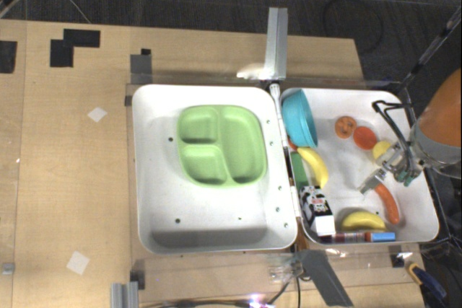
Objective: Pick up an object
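Note:
My gripper [384, 174] hangs low over the right side of the right bin [339, 169], reaching in from the right under the orange-banded wrist. It sits between a small yellow fruit [381, 149] just above it and a red-orange sausage-shaped object [390, 204] just below it. I see nothing lifted off the bin floor. Further left lie an orange ball [346, 126], a red round piece [364, 135], a banana [314, 164] and a second banana [363, 218].
A blue bowl [298, 119] leans on the right bin's left wall, with a green item [297, 169] and a black-and-white box [315, 202] below it. A red and blue marker [369, 235] lies along the front wall. The left bin [155, 177] holds a green divided plate [220, 144].

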